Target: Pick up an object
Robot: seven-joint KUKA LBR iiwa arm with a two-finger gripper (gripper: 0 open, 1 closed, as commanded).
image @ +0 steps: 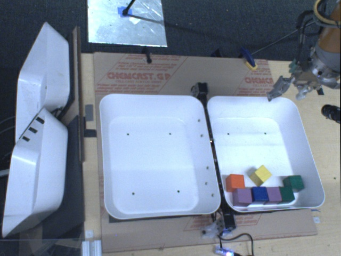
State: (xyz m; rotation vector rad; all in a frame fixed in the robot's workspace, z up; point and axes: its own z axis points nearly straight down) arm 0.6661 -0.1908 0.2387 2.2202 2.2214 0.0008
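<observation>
Grey robot arm hovering over the far right corner of the worktop, nothing between its fingers.

The two-finger gripper [290, 87] is hanging with its fingers spread apart, just beyond the right shallow white bin [303, 137]. The small blocks are sitting clustered at that bin's near edge: orange cube [235, 182], yellow cube [262, 174], purple cube [242, 196], blue cube [259, 194], green cube [293, 183]. The left shallow white bin [154, 153] is lying alongside.

Two bins side by side on the surface [160, 71], left bin [154, 153] beside right bin [256, 127], cluster of blocks [264, 188] in the right bin's near corner, gripper [290, 87] above its far right rim
</observation>
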